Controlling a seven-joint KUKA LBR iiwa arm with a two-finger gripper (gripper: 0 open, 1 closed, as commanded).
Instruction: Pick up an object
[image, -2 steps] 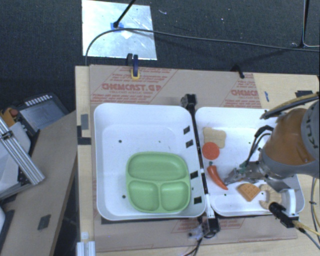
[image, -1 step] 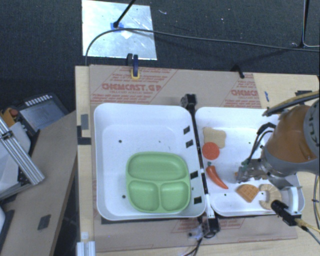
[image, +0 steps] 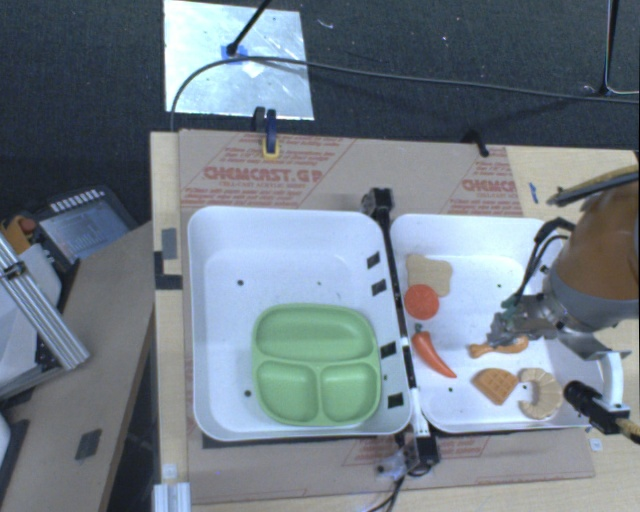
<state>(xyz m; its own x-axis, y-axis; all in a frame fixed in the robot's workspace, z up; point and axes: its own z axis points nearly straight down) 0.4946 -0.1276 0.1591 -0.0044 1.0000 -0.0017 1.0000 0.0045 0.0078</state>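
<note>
Hand (image: 507, 325) of the arm sits low in the right bin (image: 470, 245), right over an orange toy (image: 497, 347) lying on the bin floor, its grip impossible to judge, so nothing looks lifted yet and the pick remains undone.

Claw (image: 507, 322) low in the right bin (image: 470, 235), over an orange piece (image: 497, 347).
Nearby lie a red ball (image: 421, 301), a chilli (image: 432, 353), a waffle wedge (image: 494, 384) and a croissant (image: 540, 392); the green divided tray (image: 316, 362) fills the left bin (image: 225, 300).
</note>
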